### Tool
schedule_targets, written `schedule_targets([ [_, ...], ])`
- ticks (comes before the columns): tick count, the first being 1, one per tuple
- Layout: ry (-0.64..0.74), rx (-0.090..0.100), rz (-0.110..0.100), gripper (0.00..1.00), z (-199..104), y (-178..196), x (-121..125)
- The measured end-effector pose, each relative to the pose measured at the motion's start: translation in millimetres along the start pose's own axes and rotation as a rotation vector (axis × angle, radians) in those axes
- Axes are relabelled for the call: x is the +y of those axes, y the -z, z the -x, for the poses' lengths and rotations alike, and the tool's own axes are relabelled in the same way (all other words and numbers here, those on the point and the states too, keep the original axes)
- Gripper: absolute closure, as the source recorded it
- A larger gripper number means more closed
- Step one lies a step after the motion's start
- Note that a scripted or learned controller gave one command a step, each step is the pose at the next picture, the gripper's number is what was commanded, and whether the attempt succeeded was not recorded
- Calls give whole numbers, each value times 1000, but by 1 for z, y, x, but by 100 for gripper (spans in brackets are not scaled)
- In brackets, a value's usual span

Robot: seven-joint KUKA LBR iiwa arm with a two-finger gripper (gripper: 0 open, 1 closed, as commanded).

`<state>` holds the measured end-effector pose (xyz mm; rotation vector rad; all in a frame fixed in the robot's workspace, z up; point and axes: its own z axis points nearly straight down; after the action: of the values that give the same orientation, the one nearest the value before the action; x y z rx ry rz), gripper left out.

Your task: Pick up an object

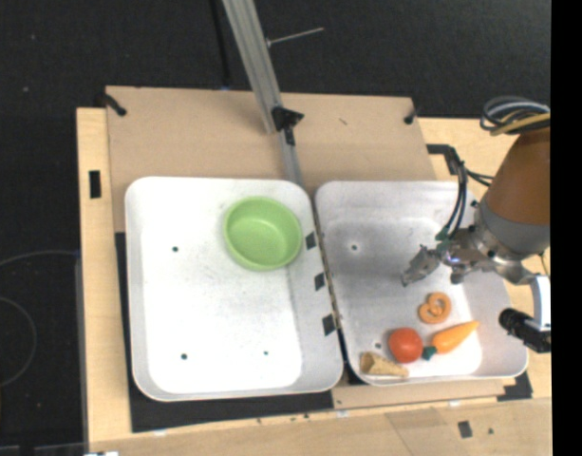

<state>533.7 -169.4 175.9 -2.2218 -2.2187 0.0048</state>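
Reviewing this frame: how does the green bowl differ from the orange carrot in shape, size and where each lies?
The green bowl is round and hollow, opening upward; the orange carrot is a long, tapered piece lying on its side. The bowl is much larger than the carrot. The bowl lies near the top of the left bin, by itself; the carrot lies low in the right bin, close to other small items. Both rest on a bin floor, apart from the gripper.

The right bin (366, 217) offers open floor across its upper and left areas, while an orange ring (435, 308), carrot (455, 336), tomato (404, 345) and beige wedge (384, 367) crowd its lower right corner.
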Motion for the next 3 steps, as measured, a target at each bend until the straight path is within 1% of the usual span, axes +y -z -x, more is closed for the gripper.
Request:
schedule_targets([
  [1,0,1,0,0,7,-51,-9],
  [2,-5,-1,8,100,8,-38,-7],
  [3,5,-1,11,100,-1,16,-4],
])
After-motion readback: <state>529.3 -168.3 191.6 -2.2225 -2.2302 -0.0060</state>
